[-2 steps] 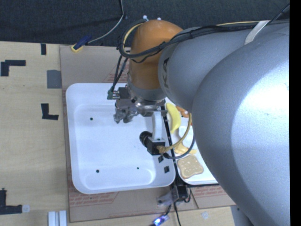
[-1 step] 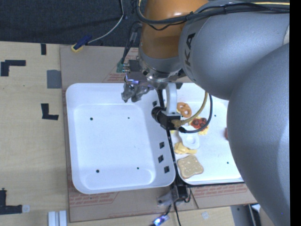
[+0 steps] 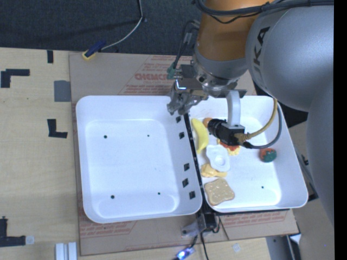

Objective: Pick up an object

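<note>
**Gripper hangs over the bin wall**

Gripper [image 3: 179, 103] sits low by the wall between the two bins, at the far end. I cannot tell what state it is in, and I see nothing in it. The toys lie in the right bin [image 3: 282, 191]: a banana [image 3: 200, 134], a fried egg [image 3: 217, 159], toast [image 3: 219, 191] and a small round fruit [image 3: 267, 155]. They crowd near the wall, so the wall could get in the way. The left bin [image 3: 130, 161] sits beside it.

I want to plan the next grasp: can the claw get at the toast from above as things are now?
Probably yes. The toast lies flat in the right bin near its front edge, with nothing on top. The claw is at the bin's far side.
</note>
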Robot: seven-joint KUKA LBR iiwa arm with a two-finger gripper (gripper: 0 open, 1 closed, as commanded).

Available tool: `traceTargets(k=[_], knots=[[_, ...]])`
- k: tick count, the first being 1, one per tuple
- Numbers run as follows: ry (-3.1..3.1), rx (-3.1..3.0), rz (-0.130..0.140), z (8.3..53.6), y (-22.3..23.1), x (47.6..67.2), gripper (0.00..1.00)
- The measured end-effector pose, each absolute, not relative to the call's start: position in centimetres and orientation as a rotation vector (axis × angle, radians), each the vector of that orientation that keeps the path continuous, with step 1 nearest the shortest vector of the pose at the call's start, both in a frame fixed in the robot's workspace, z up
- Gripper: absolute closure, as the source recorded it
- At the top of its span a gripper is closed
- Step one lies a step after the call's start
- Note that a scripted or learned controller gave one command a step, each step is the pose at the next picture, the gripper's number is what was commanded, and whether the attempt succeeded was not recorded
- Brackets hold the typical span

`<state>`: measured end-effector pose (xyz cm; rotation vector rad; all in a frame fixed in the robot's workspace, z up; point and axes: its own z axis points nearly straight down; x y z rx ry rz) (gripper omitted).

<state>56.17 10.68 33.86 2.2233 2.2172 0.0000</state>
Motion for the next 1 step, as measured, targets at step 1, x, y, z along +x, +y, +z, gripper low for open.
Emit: traceTargets(k=[1], knots=[[2.218, 2.223, -0.002, 35.55, 6.35, 57.28, 1.0]])
